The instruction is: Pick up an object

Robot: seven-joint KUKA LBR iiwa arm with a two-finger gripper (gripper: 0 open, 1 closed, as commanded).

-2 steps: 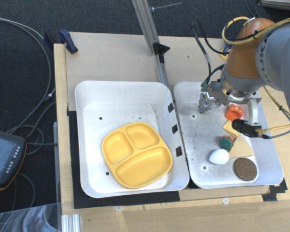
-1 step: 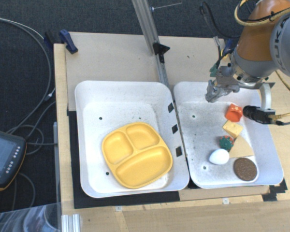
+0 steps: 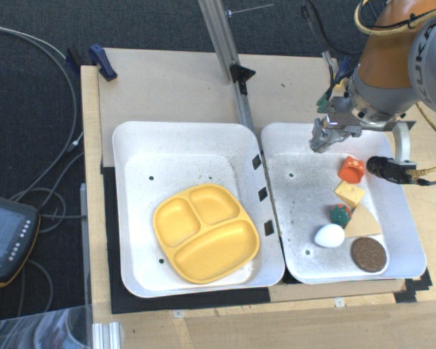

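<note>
Bench: left bin (image 3: 131,151) holds yellow tray (image 3: 206,232).

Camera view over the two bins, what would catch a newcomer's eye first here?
Most striking is the yellow divided tray lying alone in the left bin. Next comes the grey arm with its orange band, reaching in from the right, its gripper over the far edge of the right bin. Along that bin's right side sits a small cluster: an orange piece, a white egg and a brown cookie.
</note>
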